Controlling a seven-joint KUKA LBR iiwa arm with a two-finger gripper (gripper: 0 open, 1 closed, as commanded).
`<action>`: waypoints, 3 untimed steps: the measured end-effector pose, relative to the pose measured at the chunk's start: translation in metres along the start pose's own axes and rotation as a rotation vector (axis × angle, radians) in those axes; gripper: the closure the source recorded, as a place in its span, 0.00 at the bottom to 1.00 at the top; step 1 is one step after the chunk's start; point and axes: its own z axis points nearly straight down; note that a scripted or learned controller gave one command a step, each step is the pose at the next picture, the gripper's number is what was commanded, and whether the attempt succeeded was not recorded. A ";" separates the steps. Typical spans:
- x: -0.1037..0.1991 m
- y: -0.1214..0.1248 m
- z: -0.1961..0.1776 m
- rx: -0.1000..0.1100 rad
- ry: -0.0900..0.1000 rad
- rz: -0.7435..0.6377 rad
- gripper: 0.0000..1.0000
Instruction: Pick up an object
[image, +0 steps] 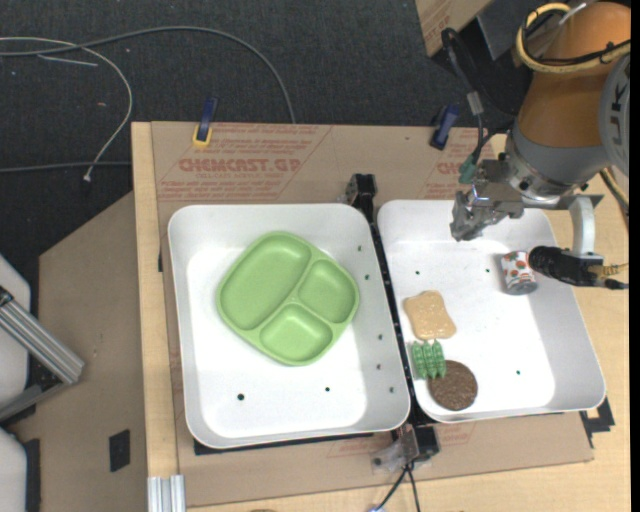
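A flat brown cardboard sheet with red printed lettering (250, 160) covers the table. Beyond its far edge lies dark carpeted floor (70, 110), crossed by thin grey cables (110, 75). Blue clamps (206, 118) grip that far edge.

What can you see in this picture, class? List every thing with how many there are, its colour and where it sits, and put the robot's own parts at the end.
bins: 2, white, side by side on the bench
divided plate: 1, green, middle of the left bin
bread-shaped piece: 1, tan, left part of the right bin
ridged piece: 1, green, just below the tan piece
round disc: 1, brown, near front edge of the right bin
small can: 1, white with red marks, right side of the right bin
cardboard sheet: 1, brown with red print, under the bins
clips: 2, blue, on the cardboard's far edge
arm: 1, grey with orange band, upper right
hand: 1, grey, over the far part of the right bin
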 end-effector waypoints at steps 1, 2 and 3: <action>0.054 0.009 -0.003 0.000 0.000 -0.001 1.00; 0.095 0.020 0.003 0.001 -0.001 0.002 1.00; 0.150 0.027 0.004 0.001 0.001 0.000 1.00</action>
